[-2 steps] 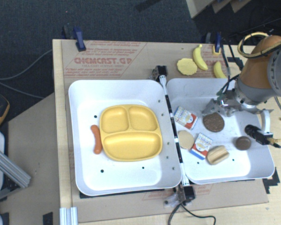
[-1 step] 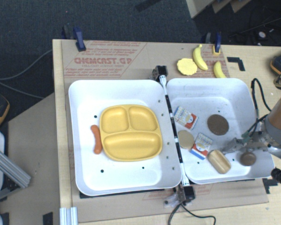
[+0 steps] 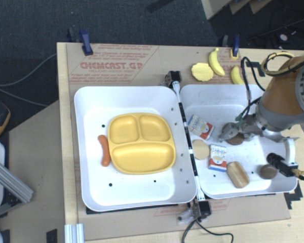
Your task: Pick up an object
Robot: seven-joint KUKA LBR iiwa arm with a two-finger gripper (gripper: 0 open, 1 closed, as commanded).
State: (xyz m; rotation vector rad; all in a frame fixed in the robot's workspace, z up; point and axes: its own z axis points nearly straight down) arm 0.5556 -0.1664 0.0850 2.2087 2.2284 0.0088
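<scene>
My gripper (image 3: 232, 132) hangs low in the right bin (image 3: 218, 95), near its middle, at the end of the grey arm with the orange band (image 3: 283, 92). A small brown object (image 3: 236, 140) lies right beneath it and is partly hidden by it. Close by in that bin lie a small blue and red carton (image 3: 200, 126), a round tan biscuit (image 3: 200, 149), a second small carton (image 3: 218, 158), a tan bread-like roll (image 3: 237, 174) and a brown round piece (image 3: 267, 172). Nothing can be seen held in the gripper.
The left bin (image 3: 91, 186) holds a yellow divided plate (image 3: 141, 142) and an orange sausage (image 3: 105, 150) to its left. On the bench behind the right bin lie two bananas (image 3: 217, 63) and a yellow lump (image 3: 202, 72). A black cable (image 3: 249, 82) loops near the arm.
</scene>
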